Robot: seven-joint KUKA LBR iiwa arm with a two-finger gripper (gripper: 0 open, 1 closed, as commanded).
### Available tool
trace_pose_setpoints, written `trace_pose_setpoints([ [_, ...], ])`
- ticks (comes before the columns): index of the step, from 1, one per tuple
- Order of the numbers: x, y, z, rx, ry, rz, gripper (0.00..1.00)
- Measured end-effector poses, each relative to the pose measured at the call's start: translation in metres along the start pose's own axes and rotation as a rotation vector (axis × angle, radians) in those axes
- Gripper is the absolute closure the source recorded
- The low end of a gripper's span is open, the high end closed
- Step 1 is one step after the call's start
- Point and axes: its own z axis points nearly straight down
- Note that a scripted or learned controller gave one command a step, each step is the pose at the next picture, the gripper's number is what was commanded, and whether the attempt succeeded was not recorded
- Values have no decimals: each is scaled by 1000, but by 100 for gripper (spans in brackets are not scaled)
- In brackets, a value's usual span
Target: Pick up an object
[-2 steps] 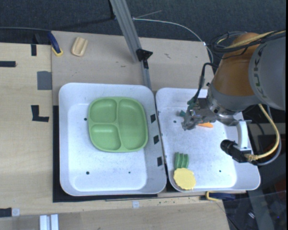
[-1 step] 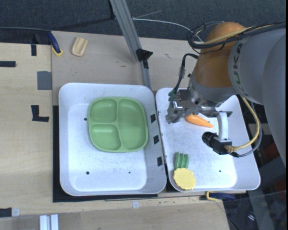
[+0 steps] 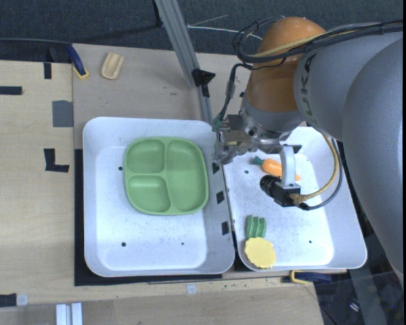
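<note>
Two shallow white bins stood side by side. The gripper (image 3: 224,146) hung over their shared wall, jaw state impossible to tell. A green divided plastic plate (image 3: 166,175) lay in the view's left bin (image 3: 98,249). A small orange piece (image 3: 273,166) and a yellow-and-green toy (image 3: 259,248) lay in the right bin (image 3: 325,246).

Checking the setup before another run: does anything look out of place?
A small tan object lies on the bench, outside both bins, beyond the far corner of the left bin. Inside the bins nothing looks spilled or damaged.

Orange carrot-like toy (image 3: 273,167) just right of the gripper (image 3: 231,141) partly covered by the arm (image 3: 365,100); right bin's (image 3: 318,230) far wall beyond the gripper hidden under that arm, itself cut off at frame edge.
</note>
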Motion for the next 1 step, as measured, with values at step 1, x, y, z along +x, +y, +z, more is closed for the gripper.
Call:
trace_pose_setpoints([
  [1, 44, 10, -1, 1, 0, 1, 100],
])
